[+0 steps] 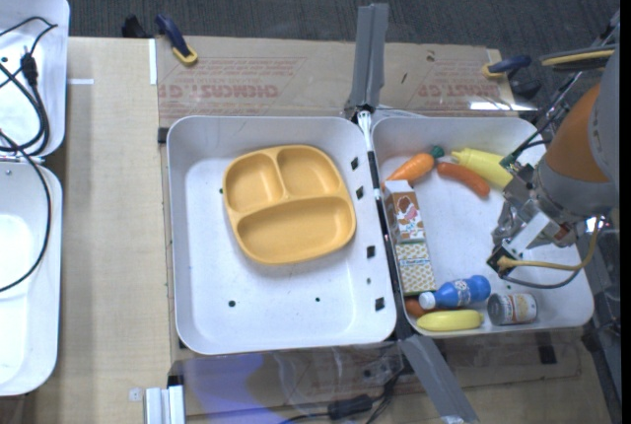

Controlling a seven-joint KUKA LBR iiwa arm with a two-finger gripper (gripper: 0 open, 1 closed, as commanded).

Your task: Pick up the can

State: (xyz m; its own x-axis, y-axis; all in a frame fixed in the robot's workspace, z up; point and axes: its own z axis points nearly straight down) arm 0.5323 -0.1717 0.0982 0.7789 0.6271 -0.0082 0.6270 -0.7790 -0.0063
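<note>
Dark carpet runs along the top of the view, behind a pale wooden bench [108,215] that carries a cardboard sheet [266,82] and two white bins. Take the tall carton [406,233] as the marker: it lies flat in the right bin [577,314], against the wall that bin shares with its neighbour.

Across that wall, on the view's left of the carton, the left bin [197,314] holds a yellow divided plate [289,203]. Just above the carton's top end lies a carrot [419,166]. Beyond it, further from the carton, are an orange piece [463,177] and a yellow bottle [483,164]. Below the carton's lower end a blue bottle [458,292] lies on its side, with a yellow fruit-like piece [449,319] just under it.

The can [513,308] lies on its side in the same bin, at the lower right of the carton, just past the blue bottle's far end and near the bin's lower wall.

The gripper [508,237] hangs to the carton's right, well apart from it, above the can and not touching it. From this slant I cannot tell whether the claw is apart or together; nothing shows within it.
</note>
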